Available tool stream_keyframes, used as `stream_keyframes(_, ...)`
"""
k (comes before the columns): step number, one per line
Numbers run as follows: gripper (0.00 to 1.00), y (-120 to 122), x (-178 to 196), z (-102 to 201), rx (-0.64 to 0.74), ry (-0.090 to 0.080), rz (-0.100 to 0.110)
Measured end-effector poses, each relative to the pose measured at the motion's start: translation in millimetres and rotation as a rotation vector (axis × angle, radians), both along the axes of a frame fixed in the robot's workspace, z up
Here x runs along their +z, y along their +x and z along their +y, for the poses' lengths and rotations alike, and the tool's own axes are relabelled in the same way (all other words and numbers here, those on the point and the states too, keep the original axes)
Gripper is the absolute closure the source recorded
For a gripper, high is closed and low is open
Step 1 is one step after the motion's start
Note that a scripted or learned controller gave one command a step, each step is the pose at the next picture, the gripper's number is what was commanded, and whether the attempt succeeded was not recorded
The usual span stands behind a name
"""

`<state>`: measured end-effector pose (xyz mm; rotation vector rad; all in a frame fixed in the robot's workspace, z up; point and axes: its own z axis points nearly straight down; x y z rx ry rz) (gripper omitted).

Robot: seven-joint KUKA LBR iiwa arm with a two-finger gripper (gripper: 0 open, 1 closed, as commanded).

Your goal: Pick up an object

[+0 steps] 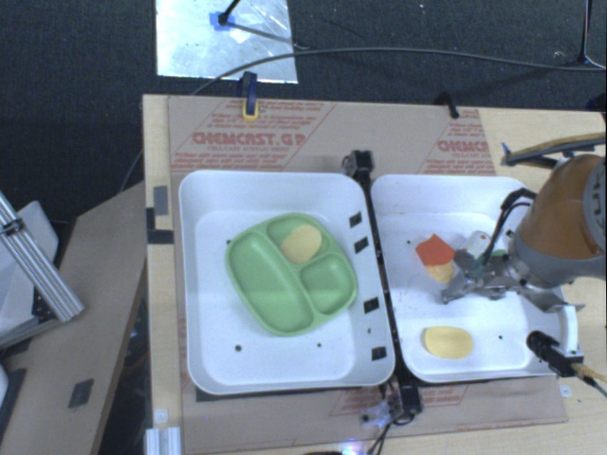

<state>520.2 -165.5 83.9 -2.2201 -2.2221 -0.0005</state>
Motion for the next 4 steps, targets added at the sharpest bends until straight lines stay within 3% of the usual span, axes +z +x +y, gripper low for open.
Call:
stream_keyframes(1, 1.00, 1.0, 11.7, -0.4, 0.000, -0.002, -0.003)
stream_keyframes(2, 1.00, -1.3, 55.7, -0.5, 0.003, -0.002, -0.006)
stream_keyframes(4, 1.00, 6.6, 177.7, 10.2, 0.005, -0.003, -0.009)
